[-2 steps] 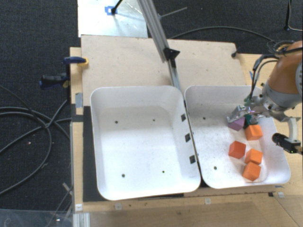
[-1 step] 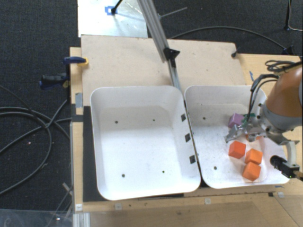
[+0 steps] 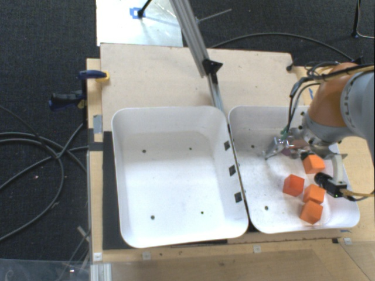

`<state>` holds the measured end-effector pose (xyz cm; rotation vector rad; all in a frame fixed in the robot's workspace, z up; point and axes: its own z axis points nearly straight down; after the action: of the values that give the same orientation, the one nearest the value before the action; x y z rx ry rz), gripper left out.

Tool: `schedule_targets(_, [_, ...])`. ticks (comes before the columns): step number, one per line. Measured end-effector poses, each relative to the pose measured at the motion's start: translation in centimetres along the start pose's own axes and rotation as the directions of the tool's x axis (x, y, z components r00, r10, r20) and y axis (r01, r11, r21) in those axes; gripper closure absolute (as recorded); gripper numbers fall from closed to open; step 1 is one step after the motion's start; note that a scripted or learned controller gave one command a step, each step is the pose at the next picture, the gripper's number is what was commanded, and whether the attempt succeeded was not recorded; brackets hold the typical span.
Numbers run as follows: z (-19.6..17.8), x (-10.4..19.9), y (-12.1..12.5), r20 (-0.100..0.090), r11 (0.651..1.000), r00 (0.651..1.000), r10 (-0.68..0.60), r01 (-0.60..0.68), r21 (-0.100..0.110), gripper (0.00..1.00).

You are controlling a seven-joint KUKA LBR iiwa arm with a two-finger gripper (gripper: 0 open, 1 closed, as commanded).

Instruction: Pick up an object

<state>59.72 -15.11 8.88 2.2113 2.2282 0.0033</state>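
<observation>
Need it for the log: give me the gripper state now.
Gripper: low in the right bin, left of the orange blocks; open or shut cannot be told, and no block is seen in it.

My bench (image 3: 176,75) carries two white bins: the left bin (image 3: 126,157) at nine o'clock, the right bin (image 3: 258,206) touching it at three.

Four blocks (image 3: 303,194) seemingly in right bin (image 3: 256,157)
</observation>
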Motion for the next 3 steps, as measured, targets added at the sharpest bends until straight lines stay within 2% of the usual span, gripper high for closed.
schedule_targets(1, [-0.3, -0.3, 5.4, 0.002, 1.0, 1.0, 0.001, -0.001, -0.005, 0.0])
schedule_targets(2, [-1.4, -0.3, 5.2, 0.002, 1.0, 1.0, -0.002, 0.002, -0.002, 1.0])
schedule_targets(3, [-10.5, 11.3, -0.3, -0.002, 1.0, 1.0, -0.004, 0.004, 0.0, 1.0])
